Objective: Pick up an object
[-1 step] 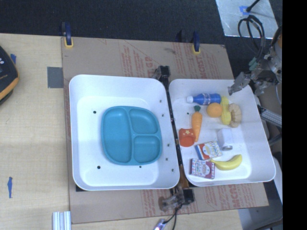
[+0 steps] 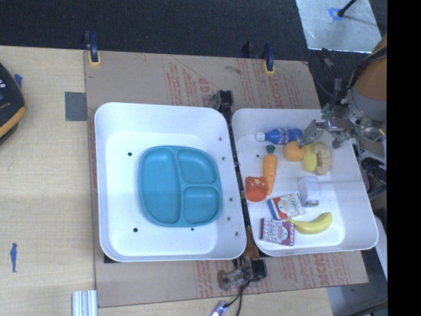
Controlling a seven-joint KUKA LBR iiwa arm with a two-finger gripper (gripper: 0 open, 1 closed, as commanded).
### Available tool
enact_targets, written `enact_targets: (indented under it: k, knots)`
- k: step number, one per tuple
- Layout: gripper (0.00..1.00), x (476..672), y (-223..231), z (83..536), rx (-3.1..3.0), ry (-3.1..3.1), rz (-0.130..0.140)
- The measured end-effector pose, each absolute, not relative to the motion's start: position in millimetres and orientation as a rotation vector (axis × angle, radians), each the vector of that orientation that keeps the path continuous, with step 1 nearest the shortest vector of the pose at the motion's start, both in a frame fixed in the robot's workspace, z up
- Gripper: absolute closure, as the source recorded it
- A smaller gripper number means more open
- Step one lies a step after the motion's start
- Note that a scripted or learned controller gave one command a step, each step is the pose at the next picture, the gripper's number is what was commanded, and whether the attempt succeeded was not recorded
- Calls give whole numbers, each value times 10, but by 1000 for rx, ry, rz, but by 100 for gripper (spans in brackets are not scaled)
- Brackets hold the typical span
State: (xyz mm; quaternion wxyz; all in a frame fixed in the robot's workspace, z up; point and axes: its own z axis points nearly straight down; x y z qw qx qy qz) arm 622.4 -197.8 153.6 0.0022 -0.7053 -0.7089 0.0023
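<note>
Red printed lettering runs in rows across the brown cardboard sheet beneath the 2 bins, along its top, right and bottom margins, but the characters are too small and blurred to read. The 2 small cartons in the right bin, the white one and the red one, carry printed graphics on which no word or number can be made out. No other text, brand, number or sign is legible.

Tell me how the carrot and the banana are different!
The carrot is orange with a green top; the banana is yellow. The carrot is straight and points up and down the picture; the banana is curved and lies sideways. The carrot lies near the middle of the right bin; the banana lies near its front edge. Both are toy foods in the same bin.
</note>
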Motion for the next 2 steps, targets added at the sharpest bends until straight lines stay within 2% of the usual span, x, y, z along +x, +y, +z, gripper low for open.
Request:
enact_targets:
  k: [1, 2]
  knots:
    - [0, 5471, -1412, 922, -2213, -2225, 5]
    - [0, 6136, -968, 926, -2216, -2225, 10]
